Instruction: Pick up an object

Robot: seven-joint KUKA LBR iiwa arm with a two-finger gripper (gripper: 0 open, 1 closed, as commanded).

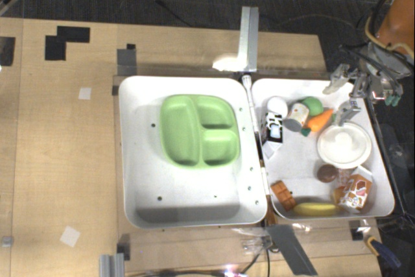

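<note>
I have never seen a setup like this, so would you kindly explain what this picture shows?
One camera looks down at a slant on a wooden bench with two shallow white bins. The left bin holds a green divided plate. The right bin holds small items: a white bowl, a banana, a toy carrot, a snack packet. The robot arm enters from the right; its two-finger gripper hangs over the right bin's far corner, open, holding nothing.

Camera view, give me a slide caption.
Claw hovers over the right bin's clutter; a green tray lies in the left bin.
</note>
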